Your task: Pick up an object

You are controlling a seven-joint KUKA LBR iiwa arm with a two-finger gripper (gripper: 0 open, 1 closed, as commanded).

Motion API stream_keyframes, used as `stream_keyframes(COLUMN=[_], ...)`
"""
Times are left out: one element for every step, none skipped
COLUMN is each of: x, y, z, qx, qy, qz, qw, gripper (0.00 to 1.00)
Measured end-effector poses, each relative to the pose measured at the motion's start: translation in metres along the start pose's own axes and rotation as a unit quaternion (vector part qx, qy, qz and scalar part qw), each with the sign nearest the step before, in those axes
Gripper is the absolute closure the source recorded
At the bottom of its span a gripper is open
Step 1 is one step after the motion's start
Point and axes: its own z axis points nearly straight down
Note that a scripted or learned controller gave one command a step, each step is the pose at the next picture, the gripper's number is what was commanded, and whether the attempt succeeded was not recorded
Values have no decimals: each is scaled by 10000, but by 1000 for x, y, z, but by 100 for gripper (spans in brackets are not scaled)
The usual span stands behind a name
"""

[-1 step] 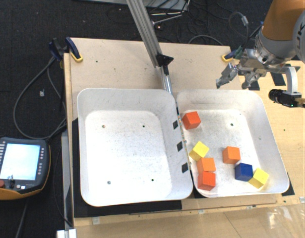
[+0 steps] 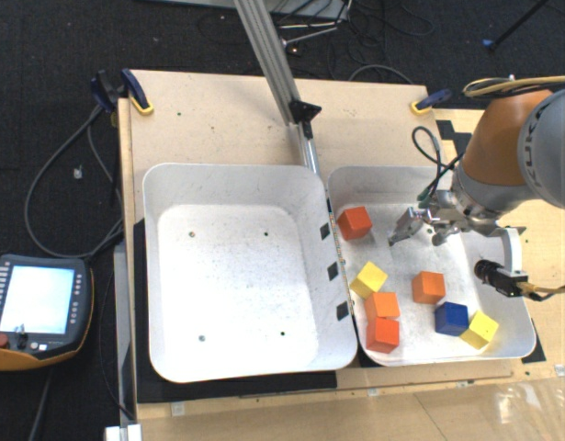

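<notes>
Gripper (image 2: 417,231): hanging over the right bin's upper middle, fingers spreading apart, one tip pointing left-down toward the bin floor, the other angled right; nothing sitting between them.
Contact: tips not touching any block as far as the view is showing; whether they are grazing the bin floor, cannot tell.
Arm (image 2: 516,150): reaching in from the right, orange band showing above the grey wrist, black cable looping beside it.
Right bin (image 2: 516,352): holding all the blocks.
Orange block near gripper (image 2: 355,221): lying upper left in the right bin, just left of the finger tips, apart from them.
Yellow block (image 2: 368,278): sitting near the bin's left wall, touching the orange-red stack below it.
Orange-red stack (image 2: 384,320): two blocks lying together at lower left.
Single orange block (image 2: 428,287): sitting mid-bin, below the gripper.
Blue block (image 2: 451,317): resting lower right, beside a second yellow block (image 2: 481,328).
Left bin (image 2: 163,338): sitting beside the right bin, rims meeting.
Pendant (image 2: 36,310): lying off the bench at left, screen lit.
</notes>
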Motion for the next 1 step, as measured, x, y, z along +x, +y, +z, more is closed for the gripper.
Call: stream_keyframes(x=[1], y=[4], z=[-16], qx=[-64], qy=[-11], qz=[-8], qw=[10000], gripper=[100])
